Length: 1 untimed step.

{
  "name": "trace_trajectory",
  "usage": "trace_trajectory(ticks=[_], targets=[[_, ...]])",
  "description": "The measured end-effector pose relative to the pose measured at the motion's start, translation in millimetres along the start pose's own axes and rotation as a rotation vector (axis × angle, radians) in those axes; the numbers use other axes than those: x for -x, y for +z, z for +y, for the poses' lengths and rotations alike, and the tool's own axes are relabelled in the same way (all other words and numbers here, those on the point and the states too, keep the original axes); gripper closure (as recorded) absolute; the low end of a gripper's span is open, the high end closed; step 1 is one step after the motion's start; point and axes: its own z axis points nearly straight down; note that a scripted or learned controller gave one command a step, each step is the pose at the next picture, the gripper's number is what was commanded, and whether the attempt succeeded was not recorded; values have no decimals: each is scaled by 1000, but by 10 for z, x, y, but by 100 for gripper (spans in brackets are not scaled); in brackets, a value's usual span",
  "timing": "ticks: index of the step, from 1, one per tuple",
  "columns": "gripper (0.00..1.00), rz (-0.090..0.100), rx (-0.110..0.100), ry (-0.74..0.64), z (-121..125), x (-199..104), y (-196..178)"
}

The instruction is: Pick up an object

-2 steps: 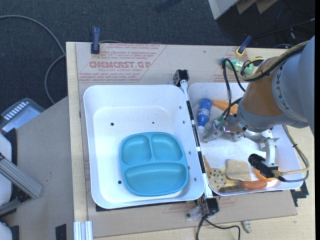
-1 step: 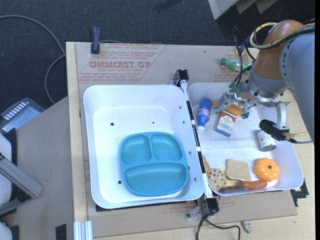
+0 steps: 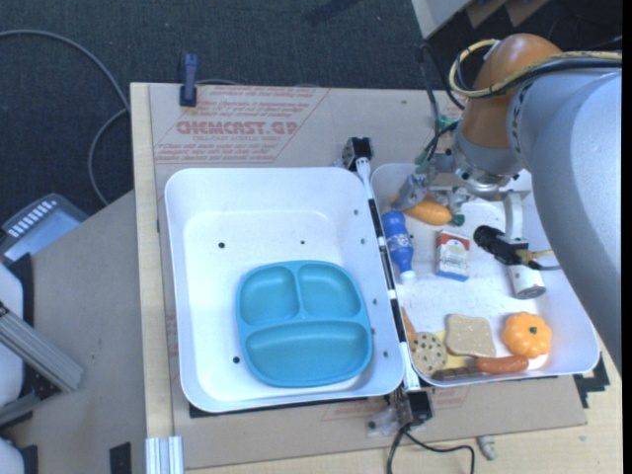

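Hovering claw (image 3: pixel 441 188) at far end of right bin (image 3: pixel 578 349), just above a small orange item (image 3: pixel 432 211); can't tell its state or whether it grips anything. Pick not confirmed, lift still left. Blue bottle (image 3: pixel 398 242), pumpkin (image 3: pixel 527 334), bread (image 3: pixel 468 336) nearby. Left bin (image 3: pixel 197 205) holds a blue tray (image 3: pixel 303 322). Cardboard-covered worktop (image 3: pixel 247 126), dark carpet (image 3: pixel 99 18).

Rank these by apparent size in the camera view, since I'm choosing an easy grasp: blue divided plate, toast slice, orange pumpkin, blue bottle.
1. blue divided plate, by far the largest.
2. blue bottle, the longest of the rest.
3. toast slice and orange pumpkin: they look alike in size, so I won't rank them.
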Motion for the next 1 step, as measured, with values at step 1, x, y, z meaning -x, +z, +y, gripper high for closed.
trace_trajectory(ticks=[1], targets=[[100, -3, -8, -1, -18, 16, -93]])
